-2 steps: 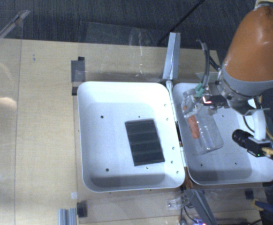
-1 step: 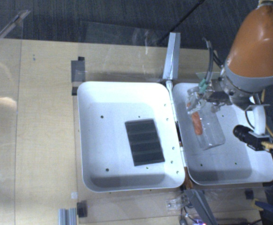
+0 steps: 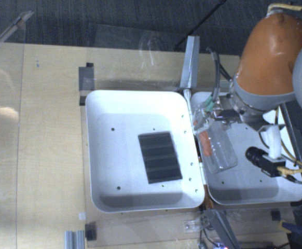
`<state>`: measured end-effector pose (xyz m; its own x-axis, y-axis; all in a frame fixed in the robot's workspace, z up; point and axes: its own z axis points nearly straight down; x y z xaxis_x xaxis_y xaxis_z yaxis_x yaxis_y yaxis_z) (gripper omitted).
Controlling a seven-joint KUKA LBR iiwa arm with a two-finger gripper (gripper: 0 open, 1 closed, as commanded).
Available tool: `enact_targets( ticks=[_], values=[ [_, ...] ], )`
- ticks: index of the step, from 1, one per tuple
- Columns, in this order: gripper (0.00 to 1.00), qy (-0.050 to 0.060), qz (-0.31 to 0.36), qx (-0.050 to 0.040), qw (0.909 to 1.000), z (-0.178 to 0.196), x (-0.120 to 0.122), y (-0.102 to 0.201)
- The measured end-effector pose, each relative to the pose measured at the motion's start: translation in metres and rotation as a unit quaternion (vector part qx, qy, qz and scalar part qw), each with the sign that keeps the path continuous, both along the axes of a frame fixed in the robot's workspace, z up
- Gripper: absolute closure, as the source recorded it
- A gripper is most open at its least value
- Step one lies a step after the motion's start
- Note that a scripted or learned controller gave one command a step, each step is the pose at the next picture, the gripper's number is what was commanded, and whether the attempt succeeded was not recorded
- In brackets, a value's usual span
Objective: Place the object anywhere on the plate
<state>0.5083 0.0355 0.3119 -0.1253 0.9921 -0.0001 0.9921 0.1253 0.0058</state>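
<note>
Plate (image 3: 160, 156), dark at frame centre in the left bin (image 3: 104, 139), awaits; first secure the clear object (image 3: 221, 150) under the gripper (image 3: 209, 119), whose grasp I cannot tell.

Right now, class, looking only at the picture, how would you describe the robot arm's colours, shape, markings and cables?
The arm has a rounded orange band beside a grey shell with dark lettering. Below it, the claw is pale metal and clear plastic. Black cables and yellowish wires trail beside it.

A pale wooden table (image 3: 42, 154) fills most of the scene; beyond its far edge lies dark grey carpet (image 3: 114, 7).
</note>
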Motion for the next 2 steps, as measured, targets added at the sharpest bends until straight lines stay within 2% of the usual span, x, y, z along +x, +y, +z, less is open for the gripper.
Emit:
enact_targets(
  ticks=[1,2],
  values=[
    [1.0,-0.003,0.004,0.0001,1.0,0.011,0.002,0.001],
    [1.0,0.001,-0.174,0.0005,0.9848,0.0,0.014,0.03]
  ],
)
